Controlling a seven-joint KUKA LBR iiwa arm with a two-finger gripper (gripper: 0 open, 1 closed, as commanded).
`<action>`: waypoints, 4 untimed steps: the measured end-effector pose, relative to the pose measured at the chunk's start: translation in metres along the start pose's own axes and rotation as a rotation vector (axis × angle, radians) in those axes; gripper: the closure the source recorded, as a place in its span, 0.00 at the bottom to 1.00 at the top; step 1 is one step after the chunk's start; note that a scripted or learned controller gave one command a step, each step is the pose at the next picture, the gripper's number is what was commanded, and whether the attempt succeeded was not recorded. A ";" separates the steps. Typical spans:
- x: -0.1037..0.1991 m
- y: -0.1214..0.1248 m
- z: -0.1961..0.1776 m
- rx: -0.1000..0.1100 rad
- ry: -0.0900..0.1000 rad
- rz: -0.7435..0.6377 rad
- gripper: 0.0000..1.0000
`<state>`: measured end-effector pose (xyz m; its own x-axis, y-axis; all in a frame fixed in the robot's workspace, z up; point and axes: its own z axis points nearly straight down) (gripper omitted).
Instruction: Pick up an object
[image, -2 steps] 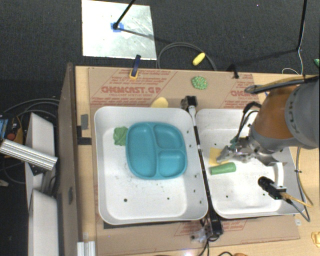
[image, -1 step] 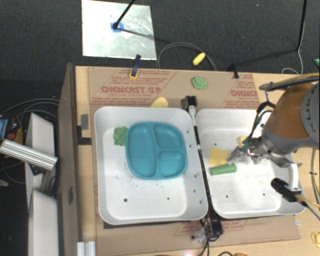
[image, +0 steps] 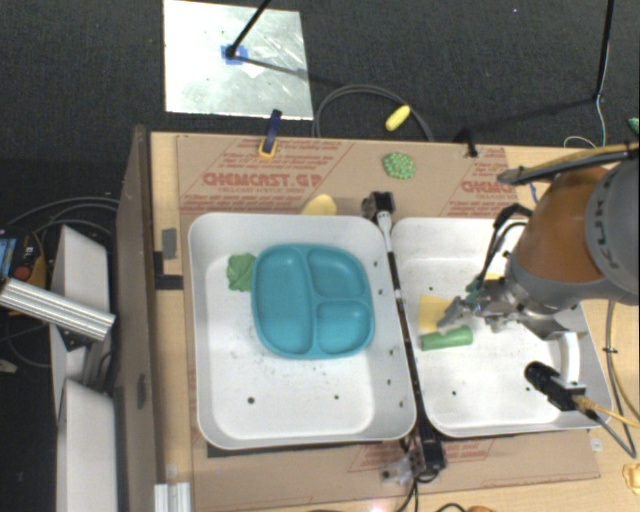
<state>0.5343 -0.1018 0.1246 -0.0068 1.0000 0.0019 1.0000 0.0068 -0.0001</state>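
Grey-and-orange arm (image: 575, 240) is reached into the right white bin (image: 470, 400); its gripper (image: 462, 315) is lowered onto a green stick-shaped object (image: 445, 340) beside a yellow wedge (image: 431, 312). Finger state cannot be told.

The bench (image: 150, 300) is covered by a brown printed cardboard sheet (image: 260, 178). Two shallow white bins are seated on it side by side, the left bin (image: 215, 400) and the right bin (image: 470, 415) touching. A green knobbly object (image: 399, 165) is seen on the far cardboard, and a yellow object (image: 320, 206) at the left bin's far rim.
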 end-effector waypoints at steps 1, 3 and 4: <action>0.015 0.015 0.043 0.001 -0.001 0.001 0.00; 0.013 0.016 0.030 -0.002 -0.002 0.003 0.00; 0.010 -0.041 0.041 0.002 -0.001 0.008 0.00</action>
<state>0.4934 -0.0920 0.0836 0.0015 1.0000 0.0005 1.0000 -0.0015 -0.0025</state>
